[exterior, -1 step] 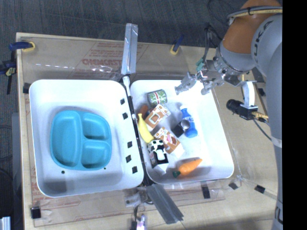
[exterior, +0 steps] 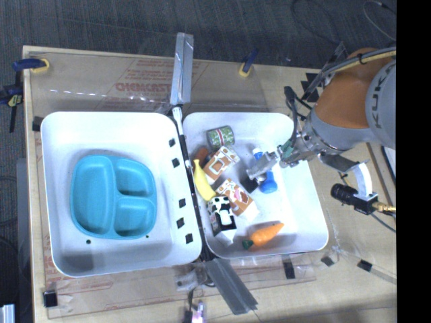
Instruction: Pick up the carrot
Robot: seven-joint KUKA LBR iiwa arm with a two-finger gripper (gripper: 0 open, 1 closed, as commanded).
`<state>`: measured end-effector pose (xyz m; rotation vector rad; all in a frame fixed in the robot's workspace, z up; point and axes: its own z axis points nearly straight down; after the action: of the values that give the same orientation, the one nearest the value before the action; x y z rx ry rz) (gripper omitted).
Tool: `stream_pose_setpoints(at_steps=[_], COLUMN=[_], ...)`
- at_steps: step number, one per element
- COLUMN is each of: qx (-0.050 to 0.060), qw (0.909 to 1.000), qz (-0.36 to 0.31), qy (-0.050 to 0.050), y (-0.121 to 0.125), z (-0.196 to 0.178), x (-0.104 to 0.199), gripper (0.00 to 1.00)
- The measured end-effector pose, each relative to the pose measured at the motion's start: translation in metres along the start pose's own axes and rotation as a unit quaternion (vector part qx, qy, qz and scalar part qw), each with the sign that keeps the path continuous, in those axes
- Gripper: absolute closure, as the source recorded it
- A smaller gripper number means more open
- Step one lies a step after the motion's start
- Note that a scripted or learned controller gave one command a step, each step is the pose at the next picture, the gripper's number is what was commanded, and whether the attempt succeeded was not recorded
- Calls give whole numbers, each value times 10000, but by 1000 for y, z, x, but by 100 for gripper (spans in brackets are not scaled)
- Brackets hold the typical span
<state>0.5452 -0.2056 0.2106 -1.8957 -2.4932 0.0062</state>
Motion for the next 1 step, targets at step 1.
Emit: stream_pose_setpoints(at_steps=[1], qx=[-8], qw=[9977], qz=[682], qy=[-4], y=[-66], z=[-6], x=[14], gripper=[0])
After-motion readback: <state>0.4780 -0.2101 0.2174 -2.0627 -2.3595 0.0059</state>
